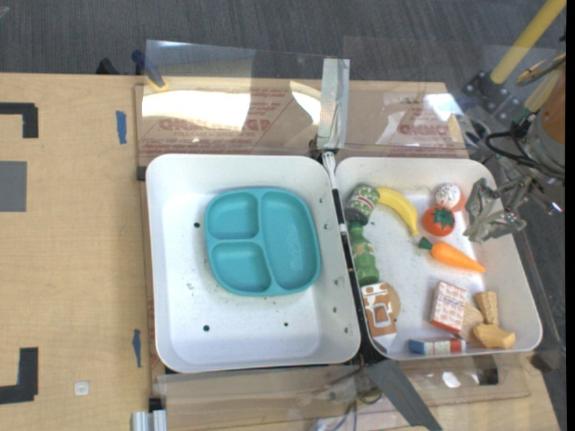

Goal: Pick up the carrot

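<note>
The orange carrot (455, 258) with its green stem end lies on the floor of the right bin (526, 281), pointing toward the lower right. My gripper (479, 217) hovers at that bin's right side, just above and to the right of the carrot and beside a red tomato (439, 222). Its grey fingers (490, 206) stand open, with nothing between them, apart from the carrot.
The right bin also holds a banana (401, 210), a white ball (447, 195), a green can (363, 201), a brown toy house (381, 307), a red-white box (448, 306), bread pieces (490, 323) and a small tube (435, 346). A teal divided plate (263, 241) sits in the left bin (175, 268).
</note>
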`<state>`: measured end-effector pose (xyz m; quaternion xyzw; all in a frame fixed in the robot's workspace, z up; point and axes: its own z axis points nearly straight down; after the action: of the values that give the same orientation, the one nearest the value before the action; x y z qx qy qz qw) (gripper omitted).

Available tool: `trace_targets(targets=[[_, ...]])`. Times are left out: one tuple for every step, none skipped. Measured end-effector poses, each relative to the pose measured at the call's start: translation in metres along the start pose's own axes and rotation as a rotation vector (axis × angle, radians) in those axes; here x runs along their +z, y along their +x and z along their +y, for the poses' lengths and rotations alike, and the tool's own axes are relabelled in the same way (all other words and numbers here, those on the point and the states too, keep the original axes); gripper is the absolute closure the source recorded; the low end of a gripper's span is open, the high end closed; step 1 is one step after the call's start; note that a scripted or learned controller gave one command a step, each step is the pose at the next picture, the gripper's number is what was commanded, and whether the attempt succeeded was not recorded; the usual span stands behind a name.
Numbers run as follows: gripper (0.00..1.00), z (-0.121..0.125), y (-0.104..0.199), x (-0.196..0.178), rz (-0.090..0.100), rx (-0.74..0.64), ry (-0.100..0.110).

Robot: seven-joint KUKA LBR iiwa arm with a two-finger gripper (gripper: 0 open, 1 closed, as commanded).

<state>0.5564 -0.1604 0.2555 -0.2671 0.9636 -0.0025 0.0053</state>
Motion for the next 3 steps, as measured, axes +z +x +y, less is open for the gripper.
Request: trace_targets(targets=[[1.0,0.03,0.04,0.157,0.0,0.346,-0.001],[1.0,0.11,-0.041,0.066,-0.004,0.38,-0.004],[1.0,0.054,-0.021,0.123,0.01,0.273,-0.008]])
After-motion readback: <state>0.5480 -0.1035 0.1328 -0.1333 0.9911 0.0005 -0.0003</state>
